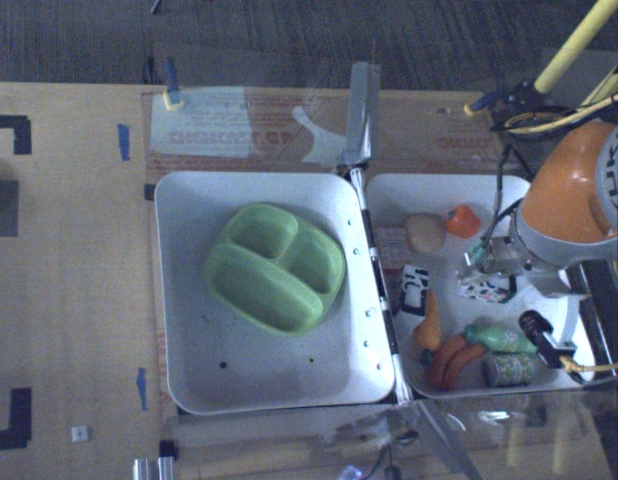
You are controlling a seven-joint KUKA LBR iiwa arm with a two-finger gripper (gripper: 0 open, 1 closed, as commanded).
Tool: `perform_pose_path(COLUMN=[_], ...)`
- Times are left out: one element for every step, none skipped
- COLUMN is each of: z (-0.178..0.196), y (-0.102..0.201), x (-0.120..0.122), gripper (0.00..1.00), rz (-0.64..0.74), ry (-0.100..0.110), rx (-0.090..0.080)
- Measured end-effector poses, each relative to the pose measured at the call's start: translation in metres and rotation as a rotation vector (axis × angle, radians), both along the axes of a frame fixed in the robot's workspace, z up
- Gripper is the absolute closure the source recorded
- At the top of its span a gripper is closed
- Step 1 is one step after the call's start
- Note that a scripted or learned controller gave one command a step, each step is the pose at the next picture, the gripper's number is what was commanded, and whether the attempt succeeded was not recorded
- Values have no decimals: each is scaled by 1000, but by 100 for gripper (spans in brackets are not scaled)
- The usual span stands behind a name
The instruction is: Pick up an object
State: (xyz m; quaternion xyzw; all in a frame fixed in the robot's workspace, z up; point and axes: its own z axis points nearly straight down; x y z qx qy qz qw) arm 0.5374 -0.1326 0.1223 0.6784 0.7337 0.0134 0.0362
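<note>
Two white bins are seen side by side; the left bin (189, 368) is occupied by a green divided tray (275, 266); small objects (469, 353) are scattered in the right bin (409, 193); the gripper (489, 268) is lowered among them.

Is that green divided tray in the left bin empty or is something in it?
Empty. The green divided tray lies flat in the left bin, and all three compartments show bare green.
</note>
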Motion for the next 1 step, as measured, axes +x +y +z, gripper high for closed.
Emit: perform_pose_path(z=[111], y=[72], x=[-3], gripper=[100], rz=[-184], ry=[69], rx=[35])
